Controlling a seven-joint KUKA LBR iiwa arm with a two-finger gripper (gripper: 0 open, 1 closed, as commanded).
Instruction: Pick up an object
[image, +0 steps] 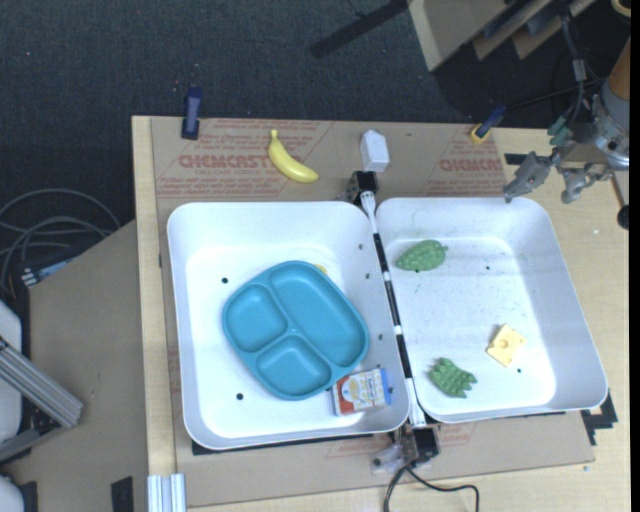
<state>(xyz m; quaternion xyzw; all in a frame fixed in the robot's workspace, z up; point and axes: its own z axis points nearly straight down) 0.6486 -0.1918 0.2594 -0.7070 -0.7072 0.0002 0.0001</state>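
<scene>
- The pincer hovers over the desk's far right corner, just beyond the right bin, fingers spread apart, gripping nothing.
- That bin holds two green pieces and a yellow cheese wedge.
- A blue divided plate fills the left bin.

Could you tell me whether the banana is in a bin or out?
Out: the banana lies on the bench board above the left bin's top rim.

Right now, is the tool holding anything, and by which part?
Nothing is held. The tool hangs over the bench past the right bin's far corner, fingers apart with nothing between them; the bin's items lie untouched.
</scene>
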